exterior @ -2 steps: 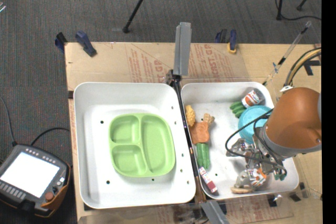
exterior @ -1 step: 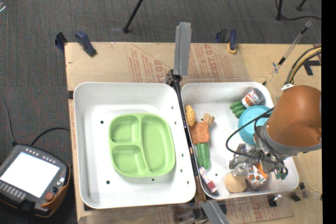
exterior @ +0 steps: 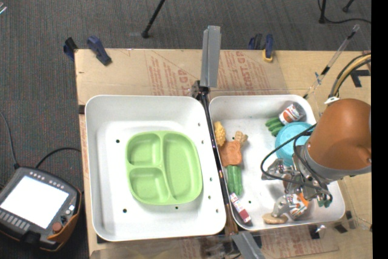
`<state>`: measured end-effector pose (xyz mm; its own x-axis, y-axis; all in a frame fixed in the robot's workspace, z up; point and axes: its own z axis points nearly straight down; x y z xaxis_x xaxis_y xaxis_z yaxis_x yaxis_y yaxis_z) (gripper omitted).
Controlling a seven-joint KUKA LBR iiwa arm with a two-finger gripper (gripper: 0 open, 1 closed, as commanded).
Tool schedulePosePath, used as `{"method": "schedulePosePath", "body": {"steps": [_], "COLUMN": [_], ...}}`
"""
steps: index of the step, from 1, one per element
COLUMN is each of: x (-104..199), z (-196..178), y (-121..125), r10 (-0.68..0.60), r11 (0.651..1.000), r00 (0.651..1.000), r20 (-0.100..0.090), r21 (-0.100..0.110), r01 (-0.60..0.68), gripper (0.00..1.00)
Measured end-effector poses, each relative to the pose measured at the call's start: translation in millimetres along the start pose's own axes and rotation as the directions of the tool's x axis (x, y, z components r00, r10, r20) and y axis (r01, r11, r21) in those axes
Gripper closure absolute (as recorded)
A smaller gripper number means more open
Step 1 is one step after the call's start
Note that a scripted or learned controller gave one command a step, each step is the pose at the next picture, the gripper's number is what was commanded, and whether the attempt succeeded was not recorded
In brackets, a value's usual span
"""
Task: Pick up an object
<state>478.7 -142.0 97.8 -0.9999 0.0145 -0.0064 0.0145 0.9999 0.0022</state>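
Camera view: small toy items lie in the right bin, at its near right corner; the gripper sits directly over them, finger state impossible to tell; left of that bin, a green divided plate rests in the left bin.

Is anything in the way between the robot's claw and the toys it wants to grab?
No, nothing visible is in the way. The claw hangs low in the right bin, right over a small orange-and-white toy near the bin's front corner. A tan piece lies just beside it.
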Motion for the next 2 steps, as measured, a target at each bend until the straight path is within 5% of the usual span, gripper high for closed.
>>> {"method": "schedulePosePath", "body": {"steps": [1, 2], "x": [-100.0, -74.1], "z": [11.1, 10.7], "y": [48.8, -61.1], "r10": [0.134, 0.069], "r11": [0.991, 0.998], "r00": [0.991, 0.998], "r20": [-0.004, -0.007], "r21": [0.0, 0.003], "r01": [-0.134, -0.069], "gripper": [0.0, 0.0]}}
